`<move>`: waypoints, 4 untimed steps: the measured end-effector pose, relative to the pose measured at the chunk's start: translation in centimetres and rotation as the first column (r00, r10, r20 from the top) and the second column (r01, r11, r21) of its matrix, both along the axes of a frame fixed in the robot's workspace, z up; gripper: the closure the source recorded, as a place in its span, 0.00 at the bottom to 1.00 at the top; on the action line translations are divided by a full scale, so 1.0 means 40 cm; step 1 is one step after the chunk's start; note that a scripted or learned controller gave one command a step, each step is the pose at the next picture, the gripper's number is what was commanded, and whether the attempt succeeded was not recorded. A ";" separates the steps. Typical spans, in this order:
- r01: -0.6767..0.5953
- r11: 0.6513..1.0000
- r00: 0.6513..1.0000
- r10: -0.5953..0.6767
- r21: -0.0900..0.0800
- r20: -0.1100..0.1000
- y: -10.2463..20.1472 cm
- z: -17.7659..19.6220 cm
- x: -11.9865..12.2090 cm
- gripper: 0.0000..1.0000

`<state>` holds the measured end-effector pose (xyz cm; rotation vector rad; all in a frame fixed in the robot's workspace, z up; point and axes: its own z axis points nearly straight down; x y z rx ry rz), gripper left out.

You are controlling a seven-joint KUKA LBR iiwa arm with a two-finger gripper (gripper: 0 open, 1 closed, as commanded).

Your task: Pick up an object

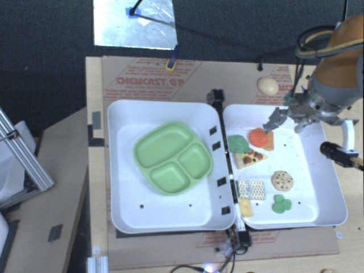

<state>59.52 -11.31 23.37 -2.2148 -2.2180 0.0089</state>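
Note:
My gripper [286,124] hangs over the far part of the right bin [327,181], open, with nothing between its fingers. One finger [273,121] points down at a red toy tomato [258,137], which rests against an orange piece [269,141] just below and to the left of it. Beside the tomato lie a green leaf [238,144] and a pizza slice [251,157]. Nearer the front are a cookie [281,180], a cracker [251,189], a green broccoli piece [281,204] and a yellow piece [245,208].
The left bin [122,209] holds a green divided plate [172,157]. A beige egg [268,85] lies on the cardboard behind the right bin. A black divider with clips [223,152] runs between the bins. The arm's black cable fitting [338,152] overhangs the right bin's right side.

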 end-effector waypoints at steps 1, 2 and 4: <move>-0.002 1.000 1.000 0.002 -0.001 0.010 0.000 0.014 0.006 0.00; 0.000 1.000 1.000 0.000 0.000 0.005 0.000 -0.143 0.002 0.00; 0.000 1.000 1.000 0.000 0.002 0.011 0.013 -0.366 -0.003 0.00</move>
